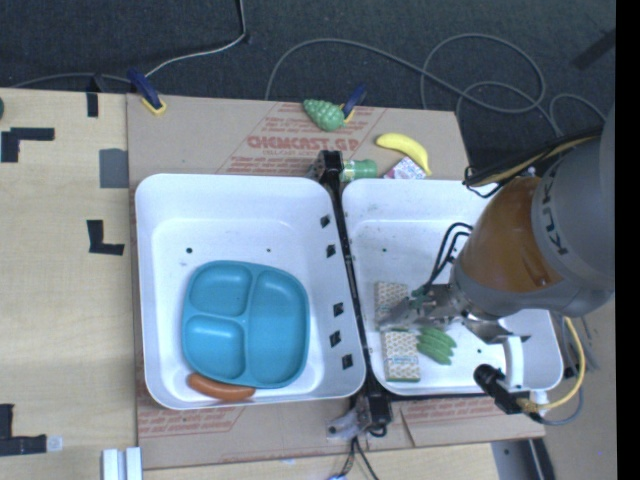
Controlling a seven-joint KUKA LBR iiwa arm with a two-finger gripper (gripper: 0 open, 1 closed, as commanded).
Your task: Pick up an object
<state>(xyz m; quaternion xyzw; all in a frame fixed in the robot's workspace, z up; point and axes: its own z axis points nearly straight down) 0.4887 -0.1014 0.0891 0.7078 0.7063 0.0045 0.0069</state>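
The arm's jaws, whose opening I cannot tell, sit low in the right bin near a green toy.

In the right bin, near its left wall, lie two small flat patterned pads. The upper pad is greyish green and partly covered, and the lower pad is paler with a checked pattern, lying near the bin's front rim. Just beside the lower pad, to its right, lies a small green leafy toy, tilted on the bin floor.
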